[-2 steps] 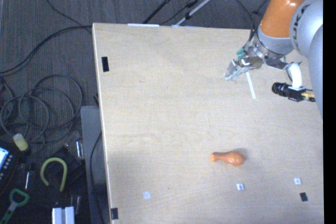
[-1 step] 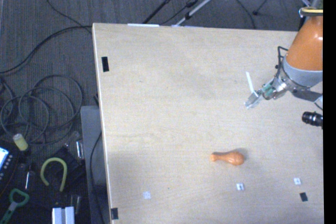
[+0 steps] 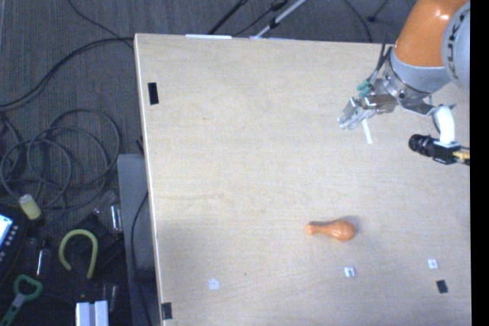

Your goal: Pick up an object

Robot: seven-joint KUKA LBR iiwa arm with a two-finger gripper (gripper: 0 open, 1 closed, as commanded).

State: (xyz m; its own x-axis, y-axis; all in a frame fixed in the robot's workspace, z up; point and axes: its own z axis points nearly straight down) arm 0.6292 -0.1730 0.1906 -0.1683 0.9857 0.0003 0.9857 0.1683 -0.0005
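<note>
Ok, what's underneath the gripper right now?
Below the gripper there is bare wooden board, with a thin white stick lying next to it. The orange toy lies well apart, nearer the camera. The spot directly beneath the gripper's body is covered.

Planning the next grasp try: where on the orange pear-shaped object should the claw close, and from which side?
Probably from above, across the narrow neck of the orange object. It lies flat on the wooden surface, neck pointing left, bulb right; the neck looks slimmer, so likely easier to span than the bulb.

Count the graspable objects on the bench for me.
1: an orange object lying on the bench near its front, well below the claw. More may be hidden under the arm.
</note>
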